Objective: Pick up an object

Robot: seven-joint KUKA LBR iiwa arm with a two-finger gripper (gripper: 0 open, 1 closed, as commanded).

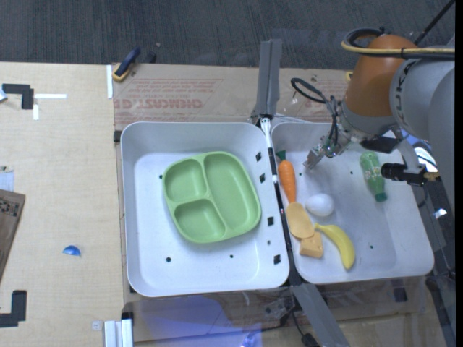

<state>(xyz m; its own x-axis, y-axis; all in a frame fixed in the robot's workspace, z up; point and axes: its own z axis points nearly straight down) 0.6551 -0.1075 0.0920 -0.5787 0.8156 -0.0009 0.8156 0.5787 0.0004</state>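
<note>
My gripper (320,154) hangs over the back left part of the right bin (405,255), below the orange wrist band. An orange carrot (288,181) lies just left of and below it, along the bin's left wall. A white egg-shaped ball (319,205) rests a little in front of the gripper. Further forward lie a tan flat piece (299,220), a yellow wedge (312,246) and a banana (341,243). A green bottle (373,176) lies to the gripper's right. Nothing shows in the gripper.
The left bin (145,259) holds a green divided plate (211,196). A grey post (268,78) stands behind the divider between the bins. The arm's body (427,100) covers the right bin's back right corner. Cables loop near the wrist.
</note>
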